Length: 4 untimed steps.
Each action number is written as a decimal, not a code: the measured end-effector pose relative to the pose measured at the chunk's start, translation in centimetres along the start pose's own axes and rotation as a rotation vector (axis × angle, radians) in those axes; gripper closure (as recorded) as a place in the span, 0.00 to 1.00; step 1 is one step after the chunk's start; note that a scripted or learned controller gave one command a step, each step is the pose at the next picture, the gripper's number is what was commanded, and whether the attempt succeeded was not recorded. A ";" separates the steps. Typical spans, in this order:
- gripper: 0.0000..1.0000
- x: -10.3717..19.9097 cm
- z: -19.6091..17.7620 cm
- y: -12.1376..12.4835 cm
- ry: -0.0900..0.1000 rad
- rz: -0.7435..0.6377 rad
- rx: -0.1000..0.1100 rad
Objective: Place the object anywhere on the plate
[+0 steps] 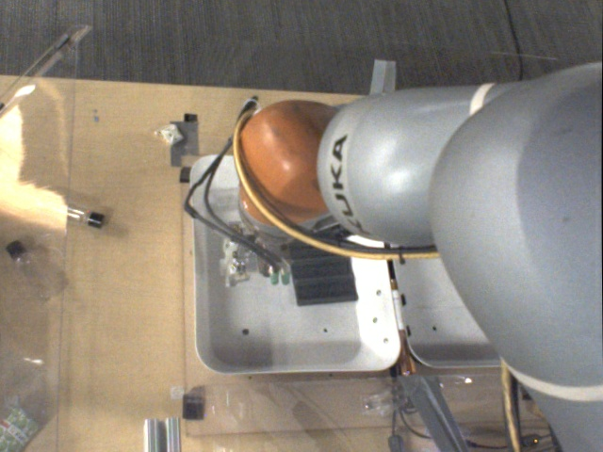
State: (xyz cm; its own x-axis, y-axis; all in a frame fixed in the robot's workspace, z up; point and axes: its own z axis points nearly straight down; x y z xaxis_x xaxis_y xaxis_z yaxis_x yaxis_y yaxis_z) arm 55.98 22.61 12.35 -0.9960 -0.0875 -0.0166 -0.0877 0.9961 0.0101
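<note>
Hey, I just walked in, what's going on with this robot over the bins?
A grey KUKA arm reaches in from the right and bends over the left white bin, with its orange band above the bin's far side. Its hand hangs low over that bin, near the left wall. The arm hides much of the bin floor, so I cannot tell whether the hand has anything. The right bin lies mostly under the arm.

right bin (441, 335) mostly under arm (424, 158), left bin (283, 348) partly
</note>
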 end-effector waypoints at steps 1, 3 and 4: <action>1.00 4.0 0.9 1.4 0.011 -0.727 0.001; 1.00 -4.2 -15.9 -0.7 0.007 -1.138 -0.001; 0.00 -4.2 -15.9 -0.7 0.008 -1.138 -0.001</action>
State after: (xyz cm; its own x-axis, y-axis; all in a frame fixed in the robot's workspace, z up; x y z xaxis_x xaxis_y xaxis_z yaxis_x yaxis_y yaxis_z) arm 59.97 22.10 28.32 -0.3381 -0.9411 -0.0100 -0.9411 0.3381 -0.0064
